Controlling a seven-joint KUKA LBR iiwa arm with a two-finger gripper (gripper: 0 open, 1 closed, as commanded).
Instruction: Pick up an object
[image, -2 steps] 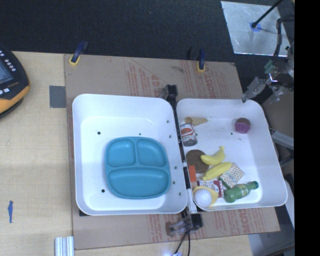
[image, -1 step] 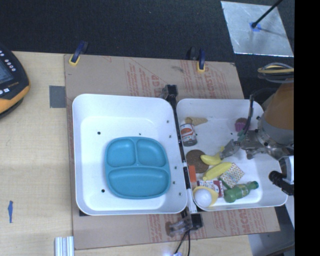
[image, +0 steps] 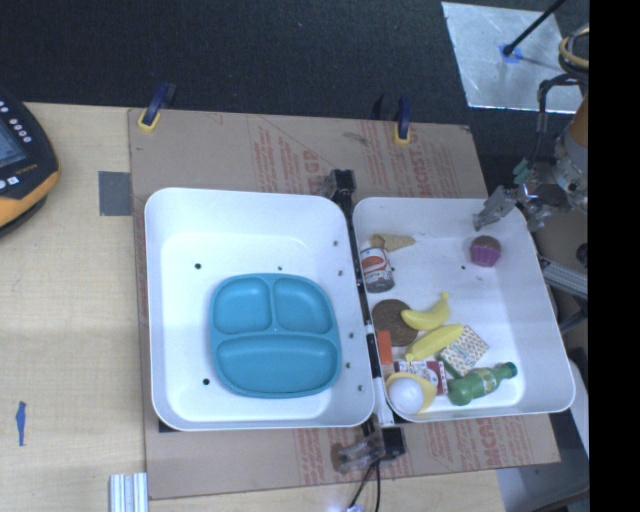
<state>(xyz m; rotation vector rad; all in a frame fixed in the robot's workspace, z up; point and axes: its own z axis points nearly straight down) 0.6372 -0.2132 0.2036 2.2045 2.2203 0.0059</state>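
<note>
Pincer (image: 497, 210) poised over right bin's (image: 520, 300) far rim, beside purple object (image: 486, 250), suggesting approach. Nothing visibly held; finger spacing cannot be determined.

A light wood-grain bench top (image: 70, 330) fills the left and lower frame. A brown cardboard sheet (image: 300, 160) w/ faint red print is laid over it at centre, held at its top edge by two clamps, yellow-blue (image: 152, 108) upper left and blue (image: 402, 118) upper centre. Dark carpet-like floor (image: 250, 45) is seen across the top. A pale patch (image: 500, 55) lies upper right. Grey tape (image: 114, 192) is stuck at left.
</note>
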